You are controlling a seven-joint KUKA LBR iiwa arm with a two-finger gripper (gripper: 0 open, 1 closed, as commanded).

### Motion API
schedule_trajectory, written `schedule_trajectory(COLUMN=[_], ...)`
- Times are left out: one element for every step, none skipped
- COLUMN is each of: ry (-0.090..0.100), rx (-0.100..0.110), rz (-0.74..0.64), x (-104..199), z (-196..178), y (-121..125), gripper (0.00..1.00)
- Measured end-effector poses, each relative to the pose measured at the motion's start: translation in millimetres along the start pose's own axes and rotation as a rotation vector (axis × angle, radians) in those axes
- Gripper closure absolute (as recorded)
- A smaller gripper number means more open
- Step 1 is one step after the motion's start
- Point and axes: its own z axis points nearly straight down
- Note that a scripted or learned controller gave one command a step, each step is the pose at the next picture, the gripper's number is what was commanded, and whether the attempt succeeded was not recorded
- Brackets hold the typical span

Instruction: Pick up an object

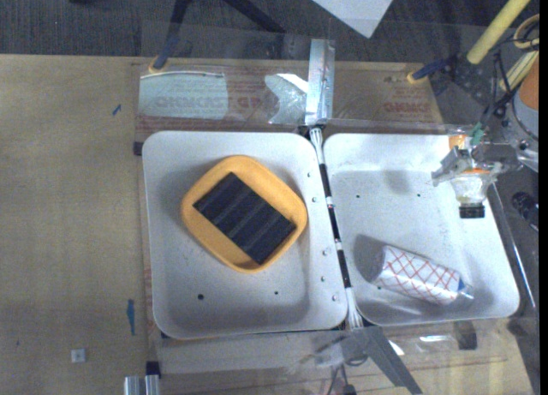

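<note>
A yellow rounded-square object (244, 213) with a black ribbed panel on top lies in the left bin (171, 299), slightly turned. In the right bin (385, 170), near the front, lies a white tube with a red criss-cross pattern (415, 273), its grey wide end to the left. My gripper (465, 170) hangs over the far right edge of the right bin, well apart from the tube and above it. Nothing shows held under it.
A clear plastic sheet and a metal bracket (318, 80) sit behind the bins. The bins' shared divider (330, 222) runs down the middle. The bench's wooden top (68, 213) stretches left of the bins.
</note>
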Motion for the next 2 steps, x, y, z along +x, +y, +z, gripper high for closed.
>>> schedule_trajectory(ry=[0.000, -0.007], rx=[0.001, -0.019], rz=[-0.138, -0.260], x=[107.7, 75.9], z=[20.2, 113.0], y=[-59.7, -90.4], gripper=[0.00, 0.00])
